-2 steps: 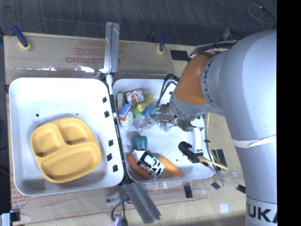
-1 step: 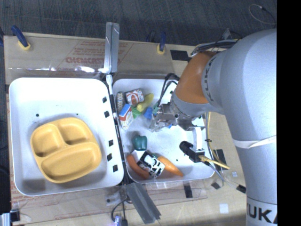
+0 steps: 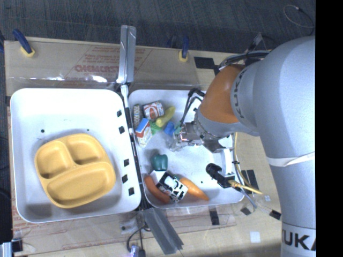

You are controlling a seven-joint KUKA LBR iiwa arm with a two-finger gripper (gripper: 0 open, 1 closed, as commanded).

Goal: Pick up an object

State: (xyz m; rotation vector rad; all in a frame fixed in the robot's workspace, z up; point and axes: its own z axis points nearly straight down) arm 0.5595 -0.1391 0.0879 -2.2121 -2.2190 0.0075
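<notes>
Tool (image 3: 179,137) low in right bin (image 3: 214,98), beside blue block (image 3: 169,128), placed for a pick; grip state cannot be told. Yellow tray (image 3: 75,169) in left bin (image 3: 32,103).

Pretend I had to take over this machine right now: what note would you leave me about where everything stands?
Gripper: down in the right bin, among the small things at its upper end; whether it is open or shut is not clear.
Things: a red-labelled can, a yellow piece, a blue piece and a small carton lie beside it. A teal lump and an orange dish lie nearer the front. A yellow divided plate sits in the left bin.
Done: nothing visibly lifted.
Left: grasp one thing and raise it.
</notes>
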